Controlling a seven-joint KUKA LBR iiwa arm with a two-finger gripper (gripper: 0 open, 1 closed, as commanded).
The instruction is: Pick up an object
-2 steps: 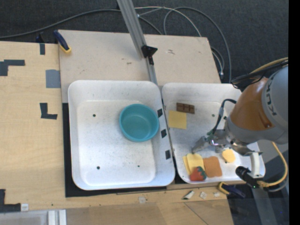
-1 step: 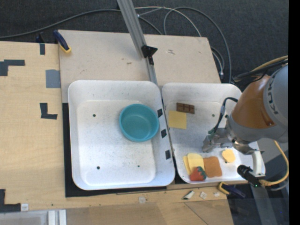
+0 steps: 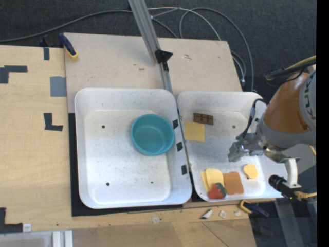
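Note:
The right bin [image 3: 221, 99] holds a brown chocolate bar [image 3: 203, 119], a pale yellow square slice [image 3: 195, 131], a yellow piece [image 3: 213, 178], an orange-brown slice [image 3: 233, 182], a red strawberry-like item [image 3: 217, 191] and a small yellow-orange chunk [image 3: 250, 171]. My gripper [image 3: 239, 152] hangs low over the right side of that bin, just above and left of the yellow-orange chunk. I see nothing between its fingers. The left bin [image 3: 92, 138] contains a teal bowl [image 3: 152, 134].
A grey metal pole [image 3: 149, 30] slants down from the top to the rim between the bins. Cables [image 3: 216, 19] loop behind the bench. A blue-and-yellow clamp [image 3: 68, 46] lies at the back left, and small bits of debris sit on the front edge.

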